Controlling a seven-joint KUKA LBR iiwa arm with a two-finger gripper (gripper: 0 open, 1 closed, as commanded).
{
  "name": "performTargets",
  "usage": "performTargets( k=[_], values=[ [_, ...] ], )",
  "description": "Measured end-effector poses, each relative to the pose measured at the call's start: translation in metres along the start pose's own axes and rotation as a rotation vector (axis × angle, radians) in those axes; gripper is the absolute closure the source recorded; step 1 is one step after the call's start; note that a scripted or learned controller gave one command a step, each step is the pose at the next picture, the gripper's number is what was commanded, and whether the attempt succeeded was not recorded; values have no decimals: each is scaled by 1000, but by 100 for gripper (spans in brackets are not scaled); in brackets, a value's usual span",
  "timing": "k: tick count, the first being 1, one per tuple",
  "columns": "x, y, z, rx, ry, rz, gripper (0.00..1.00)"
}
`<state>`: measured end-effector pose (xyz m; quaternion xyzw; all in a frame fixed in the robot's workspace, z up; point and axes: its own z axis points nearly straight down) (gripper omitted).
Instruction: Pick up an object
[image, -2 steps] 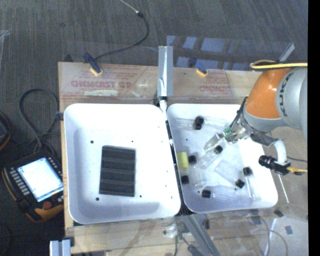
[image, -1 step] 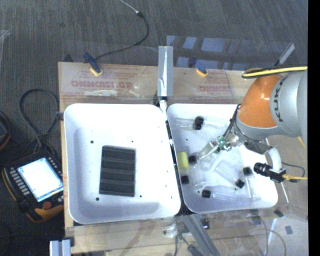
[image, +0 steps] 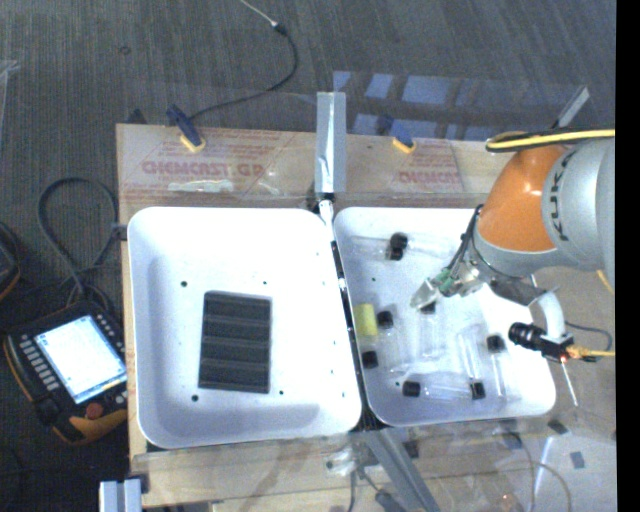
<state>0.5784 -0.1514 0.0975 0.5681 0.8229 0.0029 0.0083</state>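
Observation:
The right bin (image: 430, 232) holds several small items: a yellow piece (image: 367, 320) near its left wall, clear plastic tubes (image: 442, 386) along the front, and several black caps such as one at the back (image: 398, 243). A black ribbed block (image: 236, 341) lies flat in the left bin (image: 170, 250). My gripper (image: 436, 291) hangs low over the middle of the right bin, just above the clear tubes and to the right of the yellow piece. Its tip is small and blurred, and nothing can be made out between the fingers.
The grey and orange arm (image: 525, 215) covers the right bin's back right corner. A black fitting with a cable (image: 532, 337) sticks out over the bin's right side. A control pendant (image: 72, 362) and cables lie on the floor to the left. A metal post (image: 330, 140) stands behind the bins.

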Motion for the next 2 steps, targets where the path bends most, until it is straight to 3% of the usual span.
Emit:
performTargets(
  k=[1, 2],
  values=[
    [33, 91, -82, 18, 11, -16, 100],
    [62, 122, -106, 19, 10, 40, 100]
  ],
)
